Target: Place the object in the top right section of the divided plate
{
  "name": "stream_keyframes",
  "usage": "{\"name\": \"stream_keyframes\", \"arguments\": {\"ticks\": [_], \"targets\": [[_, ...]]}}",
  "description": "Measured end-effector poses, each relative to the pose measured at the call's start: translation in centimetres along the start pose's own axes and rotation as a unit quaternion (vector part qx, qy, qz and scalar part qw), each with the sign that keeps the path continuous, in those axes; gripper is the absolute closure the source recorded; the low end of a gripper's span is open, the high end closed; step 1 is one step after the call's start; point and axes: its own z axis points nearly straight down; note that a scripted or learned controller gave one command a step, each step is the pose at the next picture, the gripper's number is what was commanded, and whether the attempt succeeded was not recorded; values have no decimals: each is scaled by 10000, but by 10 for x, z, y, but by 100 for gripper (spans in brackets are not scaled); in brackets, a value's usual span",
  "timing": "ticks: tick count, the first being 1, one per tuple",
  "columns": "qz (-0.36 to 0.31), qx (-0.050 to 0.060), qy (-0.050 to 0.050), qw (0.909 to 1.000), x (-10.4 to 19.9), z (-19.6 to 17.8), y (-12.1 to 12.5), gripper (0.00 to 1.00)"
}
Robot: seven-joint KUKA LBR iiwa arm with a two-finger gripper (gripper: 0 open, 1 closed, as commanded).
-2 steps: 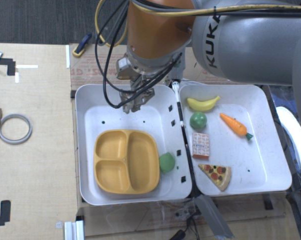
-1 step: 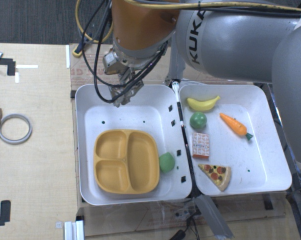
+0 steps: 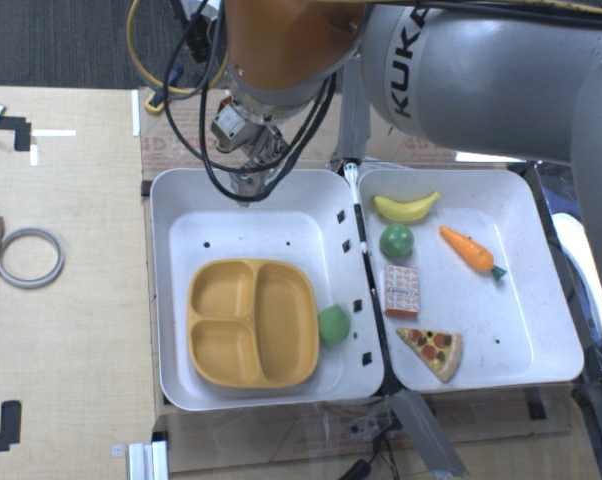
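The gripper (image 3: 249, 153) hangs above the far rim of the left bin (image 3: 171, 268), under the orange wrist band and a tangle of black and yellow cables (image 3: 151, 28); whether it is open or closed cannot be told from this view. The left bin is a shallow white tray with rounded corners. In it lies the plate (image 3: 251, 320), a matte yellow rounded rectangle divided into three sections: two small ones on the left and one long one on the right. A smooth green ball (image 3: 333, 325) rests touching the plate's right edge, outside it. The right bin (image 3: 541, 298) contains a curved yellow banana (image 3: 406, 205), a round green fruit (image 3: 396, 240), an orange tapered carrot (image 3: 468, 250), a small patterned red-and-white box (image 3: 401, 291) and a triangular pizza slice (image 3: 431, 351). A grey ring (image 3: 26, 257) lies on the wooden bench (image 3: 81, 368) to the left.
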Motion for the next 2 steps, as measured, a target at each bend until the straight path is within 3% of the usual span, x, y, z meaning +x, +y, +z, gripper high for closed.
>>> {"name": "stream_keyframes", "arguments": {"ticks": [1,2], "targets": [[-216,-15,-3,9998,32,21,22,100],[-1943,-20,-8,9809,8,66,7,100]]}}
